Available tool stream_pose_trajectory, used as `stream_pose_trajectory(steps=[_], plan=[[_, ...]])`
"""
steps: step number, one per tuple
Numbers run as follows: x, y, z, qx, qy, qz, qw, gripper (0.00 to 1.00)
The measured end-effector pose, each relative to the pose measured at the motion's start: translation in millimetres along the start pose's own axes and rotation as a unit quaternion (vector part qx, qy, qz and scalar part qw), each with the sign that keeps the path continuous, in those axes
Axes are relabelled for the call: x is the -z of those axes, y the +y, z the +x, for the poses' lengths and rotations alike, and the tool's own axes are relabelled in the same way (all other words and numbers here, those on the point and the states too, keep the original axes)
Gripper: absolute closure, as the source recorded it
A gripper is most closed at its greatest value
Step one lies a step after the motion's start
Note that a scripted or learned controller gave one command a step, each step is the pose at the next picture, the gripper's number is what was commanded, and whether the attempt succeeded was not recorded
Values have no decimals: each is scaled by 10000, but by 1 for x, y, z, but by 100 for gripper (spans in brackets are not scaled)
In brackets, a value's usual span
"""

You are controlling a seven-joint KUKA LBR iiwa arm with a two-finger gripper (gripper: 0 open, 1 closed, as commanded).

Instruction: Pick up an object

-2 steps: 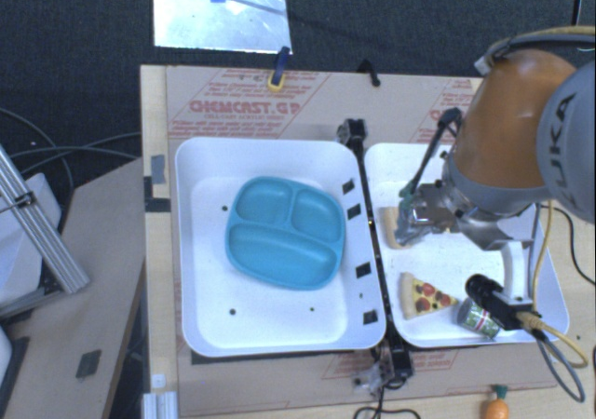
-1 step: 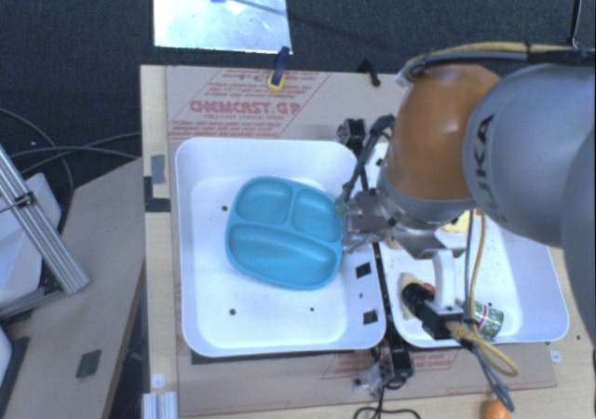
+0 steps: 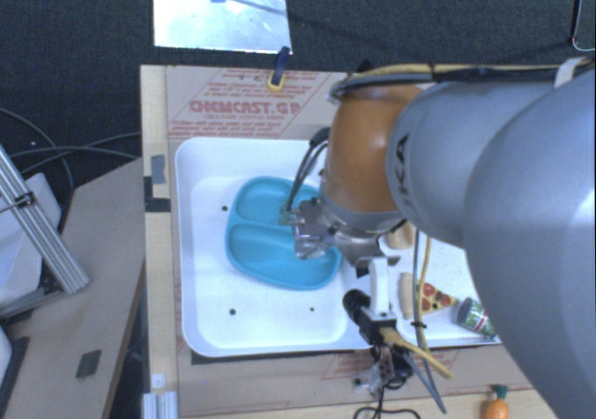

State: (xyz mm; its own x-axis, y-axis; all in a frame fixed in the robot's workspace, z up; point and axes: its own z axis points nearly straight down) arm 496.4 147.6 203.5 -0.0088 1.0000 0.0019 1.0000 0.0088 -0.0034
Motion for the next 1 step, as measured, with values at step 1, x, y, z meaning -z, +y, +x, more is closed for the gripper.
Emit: stream_pose_trajectory(steps=[1], plan=[[122, -7, 23, -3, 24, -85, 10000, 100]])
